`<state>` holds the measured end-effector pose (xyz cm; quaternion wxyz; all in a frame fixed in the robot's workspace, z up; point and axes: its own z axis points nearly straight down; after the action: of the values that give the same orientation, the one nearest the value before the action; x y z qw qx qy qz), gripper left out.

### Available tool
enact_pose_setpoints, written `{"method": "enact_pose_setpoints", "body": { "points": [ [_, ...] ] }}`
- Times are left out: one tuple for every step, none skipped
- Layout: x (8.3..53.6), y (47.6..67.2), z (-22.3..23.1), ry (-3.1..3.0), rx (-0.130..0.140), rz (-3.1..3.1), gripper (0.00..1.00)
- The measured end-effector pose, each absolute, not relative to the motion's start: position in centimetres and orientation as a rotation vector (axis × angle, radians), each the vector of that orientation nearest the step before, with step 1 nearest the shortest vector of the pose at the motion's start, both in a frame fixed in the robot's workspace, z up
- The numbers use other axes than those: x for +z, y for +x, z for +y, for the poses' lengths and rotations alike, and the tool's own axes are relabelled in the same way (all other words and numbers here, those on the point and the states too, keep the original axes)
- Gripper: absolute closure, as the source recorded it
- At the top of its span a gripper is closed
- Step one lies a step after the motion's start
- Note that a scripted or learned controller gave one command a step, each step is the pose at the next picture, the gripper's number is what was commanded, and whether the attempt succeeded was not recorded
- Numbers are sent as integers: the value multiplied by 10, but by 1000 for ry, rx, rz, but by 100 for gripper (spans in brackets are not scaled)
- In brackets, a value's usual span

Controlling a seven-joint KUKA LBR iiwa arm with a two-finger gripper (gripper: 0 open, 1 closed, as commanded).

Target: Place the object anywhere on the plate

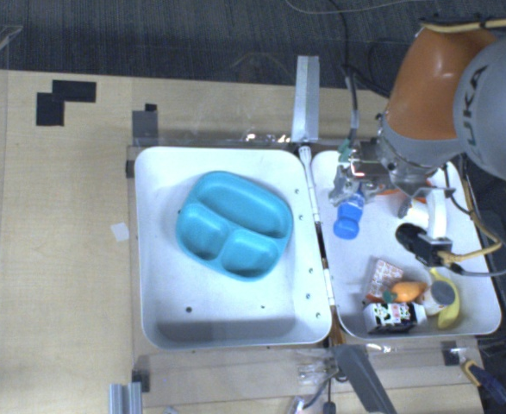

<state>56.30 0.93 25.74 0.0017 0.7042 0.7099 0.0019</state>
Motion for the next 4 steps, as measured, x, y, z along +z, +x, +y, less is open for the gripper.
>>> {"method": "enact_pose_setpoints", "body": {
  "points": [
    [216,560,48,2451,2,1964,100],
    [197,600,81,2369,3,2060,100],
    [126,599,127,2160,4,2280,100],
    [173,595,144,2231,5,2209,100]
  ]
}}
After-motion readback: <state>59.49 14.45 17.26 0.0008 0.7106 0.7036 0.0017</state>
